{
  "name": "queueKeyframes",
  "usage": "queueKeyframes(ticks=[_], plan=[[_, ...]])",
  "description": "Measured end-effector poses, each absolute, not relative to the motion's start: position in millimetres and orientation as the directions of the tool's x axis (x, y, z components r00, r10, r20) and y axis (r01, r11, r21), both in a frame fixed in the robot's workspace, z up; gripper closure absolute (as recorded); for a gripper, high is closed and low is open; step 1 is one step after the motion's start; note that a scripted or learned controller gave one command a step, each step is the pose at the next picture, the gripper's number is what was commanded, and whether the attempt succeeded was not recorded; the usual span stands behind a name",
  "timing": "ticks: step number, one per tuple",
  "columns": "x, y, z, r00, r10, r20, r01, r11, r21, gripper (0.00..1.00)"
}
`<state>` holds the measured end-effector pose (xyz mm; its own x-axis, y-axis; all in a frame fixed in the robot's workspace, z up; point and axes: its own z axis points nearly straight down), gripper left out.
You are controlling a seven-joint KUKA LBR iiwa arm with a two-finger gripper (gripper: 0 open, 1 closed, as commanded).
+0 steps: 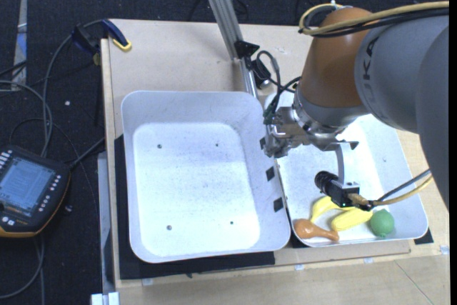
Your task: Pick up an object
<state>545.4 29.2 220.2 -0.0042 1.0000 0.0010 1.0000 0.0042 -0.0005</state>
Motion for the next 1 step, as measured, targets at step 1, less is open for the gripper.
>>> queueKeyframes(ticks=[1], plan=[[539.6, 81.7, 237.8, -0.005, 1.0, 0.001, 1.0, 0.005, 0.001, 1.0]])
